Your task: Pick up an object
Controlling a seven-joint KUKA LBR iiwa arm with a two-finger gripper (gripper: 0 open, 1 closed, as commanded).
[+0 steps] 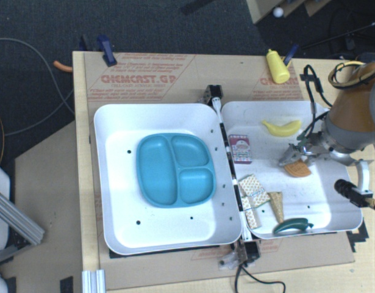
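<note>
In the right bin (333, 218), my gripper (295, 155) hangs low over the floor, coming in from the right under the orange-banded arm. A flat orange-brown piece (299, 170) lies right below and in front of the gripper, touching or nearly touching its tip. Behind the gripper lies a yellow banana (282, 127). A small pink packet (240, 148) rests by the bin's left wall. Toward the front are a checkered packet (253, 190), a tan cone (277, 206) and a green ring-shaped item (292, 226).
The left bin (114, 133) holds a blue divided plate (175, 168). A yellow bottle (277, 66) and a blue clamp (105, 49) sit on the cardboard behind the bins. A black knob (349, 190) of the arm overhangs the right bin's edge.
</note>
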